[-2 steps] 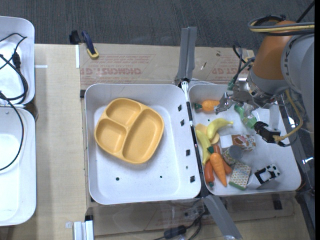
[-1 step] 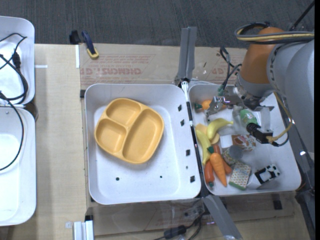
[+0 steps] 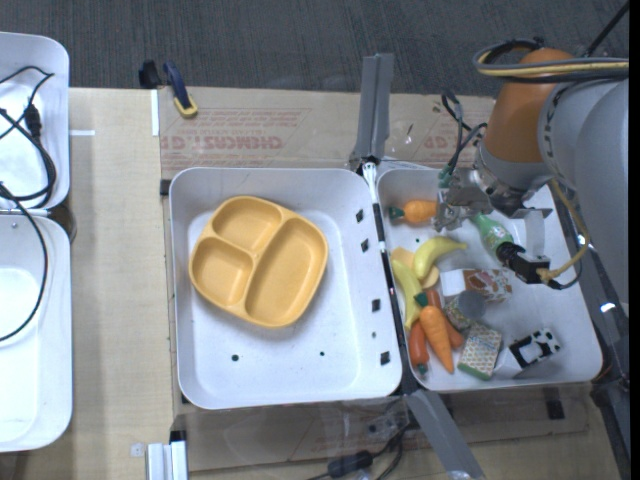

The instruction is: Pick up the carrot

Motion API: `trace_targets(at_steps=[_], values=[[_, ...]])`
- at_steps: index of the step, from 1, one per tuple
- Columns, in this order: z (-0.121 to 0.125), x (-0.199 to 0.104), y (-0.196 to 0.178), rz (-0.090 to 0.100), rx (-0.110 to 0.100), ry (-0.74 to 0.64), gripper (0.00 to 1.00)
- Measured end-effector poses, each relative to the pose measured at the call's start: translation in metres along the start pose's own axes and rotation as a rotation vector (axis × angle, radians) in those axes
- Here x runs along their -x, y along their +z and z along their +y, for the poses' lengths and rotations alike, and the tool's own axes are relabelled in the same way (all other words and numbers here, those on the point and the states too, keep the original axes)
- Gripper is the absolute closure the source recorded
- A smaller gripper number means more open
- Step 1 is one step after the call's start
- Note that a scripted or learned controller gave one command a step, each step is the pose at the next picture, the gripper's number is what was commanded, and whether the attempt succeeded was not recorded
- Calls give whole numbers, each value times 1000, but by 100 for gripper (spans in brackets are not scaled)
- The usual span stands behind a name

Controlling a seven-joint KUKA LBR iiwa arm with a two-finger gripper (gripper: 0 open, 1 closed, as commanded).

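- Orange, tapered carrot (image 3: 436, 337) lies in the right bin (image 3: 570, 363), low in its left half; smooth matte skin. The long axis runs near vertical in the view, with the thick end up toward the bananas and the narrow tip down and slightly right, toward the near wall.
- Red-orange, chili-shaped piece (image 3: 417, 344) lies just to the carrot's left, touching or nearly touching it and roughly parallel.
- Yellow bananas (image 3: 425, 263), curved and glossy, sit above the carrot against the bin's left wall.
- Small orange piece with a green end (image 3: 418, 211) sits near the bin's far-left corner.
- Green bottle-like item (image 3: 493, 234) lies slantwise just right of the gripper.
- Flat packet with a woven-looking pattern (image 3: 480, 350) lies right of the carrot; a small black-and-white object (image 3: 536, 346) is farther right.
- Left bin (image 3: 200, 368) is shallow white plastic with rounded corners; it holds a yellow three-compartment plate (image 3: 260, 259), smooth and rounded.
- Grey arm (image 3: 590, 128) enters from the right; its orange band (image 3: 520, 108) sits above the wrist, with looped cables around it.
- Gripper (image 3: 456, 211) points down over the far part of the right bin, above the bananas and well apart from the carrot.
- Fingers: cannot tell how far apart they stand; nothing is visibly between them.
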State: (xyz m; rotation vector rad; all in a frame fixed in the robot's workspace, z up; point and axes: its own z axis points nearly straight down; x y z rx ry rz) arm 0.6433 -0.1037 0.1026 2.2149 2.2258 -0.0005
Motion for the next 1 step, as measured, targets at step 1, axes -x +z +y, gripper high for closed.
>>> trace_targets(at_steps=[1], values=[[-24,-62,-89,0,-2,139,100]])
